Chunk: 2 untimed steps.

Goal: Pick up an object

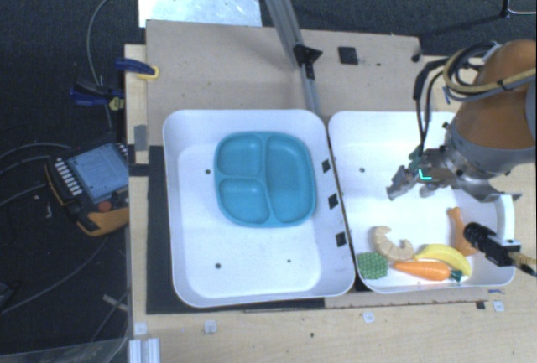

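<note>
Hovering gripper [409, 184] above right bin [369, 143], fingers spread.

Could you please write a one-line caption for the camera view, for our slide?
End effector hovers in the right bin above toy food: a banana and carrot; blue plate in the left bin.

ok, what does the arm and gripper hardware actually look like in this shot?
The arm has an orange band over a grey rounded wrist housing, with black and pale cables looping along its top. The gripper is small, grey and metallic, with a teal light glowing at its base.
</note>
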{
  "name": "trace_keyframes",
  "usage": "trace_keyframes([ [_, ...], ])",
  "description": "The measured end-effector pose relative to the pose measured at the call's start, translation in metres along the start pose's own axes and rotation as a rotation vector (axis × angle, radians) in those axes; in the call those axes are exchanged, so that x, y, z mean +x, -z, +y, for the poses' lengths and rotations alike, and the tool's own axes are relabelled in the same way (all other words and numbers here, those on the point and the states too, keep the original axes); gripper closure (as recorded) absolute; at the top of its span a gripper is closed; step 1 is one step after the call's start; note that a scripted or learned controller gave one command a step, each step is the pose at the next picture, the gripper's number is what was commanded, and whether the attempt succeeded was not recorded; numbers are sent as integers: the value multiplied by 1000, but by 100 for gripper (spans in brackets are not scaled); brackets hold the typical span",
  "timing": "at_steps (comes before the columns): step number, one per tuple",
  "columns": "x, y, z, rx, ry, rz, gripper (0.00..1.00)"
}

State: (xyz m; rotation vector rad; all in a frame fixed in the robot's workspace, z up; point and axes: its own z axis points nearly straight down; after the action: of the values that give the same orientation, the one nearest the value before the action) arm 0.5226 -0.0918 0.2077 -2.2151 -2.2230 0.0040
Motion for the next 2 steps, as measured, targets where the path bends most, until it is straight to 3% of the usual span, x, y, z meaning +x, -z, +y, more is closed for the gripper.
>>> trace_keyframes([
  [1,0,2,1,-5,1,0,0],
  [2,3,-56,0,-6,-2,0,0],
])
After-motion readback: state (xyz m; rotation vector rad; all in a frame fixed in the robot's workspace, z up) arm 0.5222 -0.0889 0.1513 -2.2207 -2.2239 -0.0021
